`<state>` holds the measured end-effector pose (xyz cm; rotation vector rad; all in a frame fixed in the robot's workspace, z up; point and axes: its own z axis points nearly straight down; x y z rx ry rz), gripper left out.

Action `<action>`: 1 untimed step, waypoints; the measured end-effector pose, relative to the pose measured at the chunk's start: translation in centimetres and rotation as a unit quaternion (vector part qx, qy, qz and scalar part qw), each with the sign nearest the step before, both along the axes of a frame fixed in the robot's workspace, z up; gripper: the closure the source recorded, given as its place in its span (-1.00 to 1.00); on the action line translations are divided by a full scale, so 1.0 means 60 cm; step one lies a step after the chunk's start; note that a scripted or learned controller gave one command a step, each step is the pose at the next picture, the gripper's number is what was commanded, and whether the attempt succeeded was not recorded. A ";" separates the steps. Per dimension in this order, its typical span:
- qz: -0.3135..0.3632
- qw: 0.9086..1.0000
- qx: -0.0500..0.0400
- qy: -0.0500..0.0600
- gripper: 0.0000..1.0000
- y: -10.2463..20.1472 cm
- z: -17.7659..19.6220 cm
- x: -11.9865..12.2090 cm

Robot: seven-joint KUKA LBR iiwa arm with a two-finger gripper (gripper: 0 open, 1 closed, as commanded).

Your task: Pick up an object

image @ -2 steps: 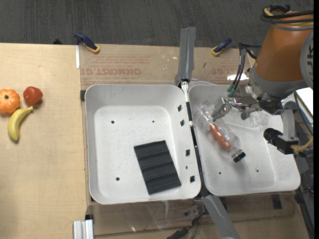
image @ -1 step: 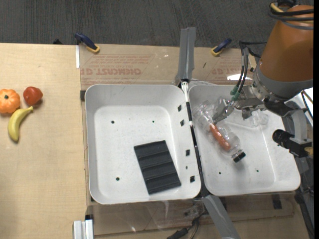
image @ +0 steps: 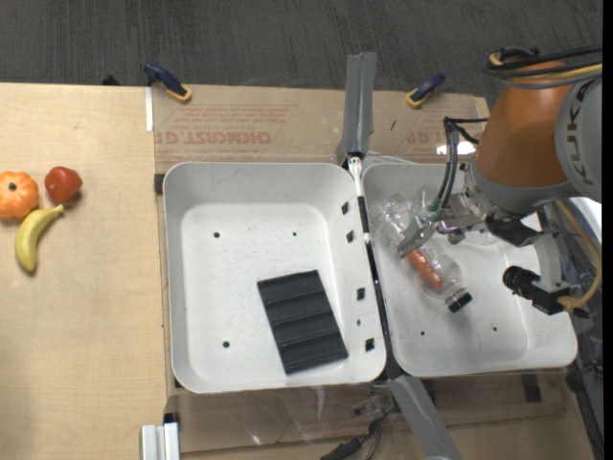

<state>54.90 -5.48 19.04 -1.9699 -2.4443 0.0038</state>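
Observation:
A clear plastic bottle [image: 436,271] with something orange inside and a black cap lies tilted in the right bin [image: 498,353]. Beside its upper end sits a crumpled piece of clear plastic [image: 391,214]. My gripper [image: 422,232] reaches down from the grey and orange arm [image: 522,137] and hangs low over the upper end of the bottle, touching or nearly touching it. A black ribbed slab [image: 301,320] lies flat in the left bin [image: 206,286], toward its front.
A black part of the arm's fittings [image: 530,289] hangs over the right side of the right bin. On the wooden bench far left lie a toy orange [image: 16,195], a red apple [image: 63,184] and a banana [image: 32,238]. Two clamps [image: 167,81] hold the cardboard at the back.

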 end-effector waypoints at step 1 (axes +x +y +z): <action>-0.009 1.000 0.000 -0.002 -1.00 -0.090 -0.163 -0.039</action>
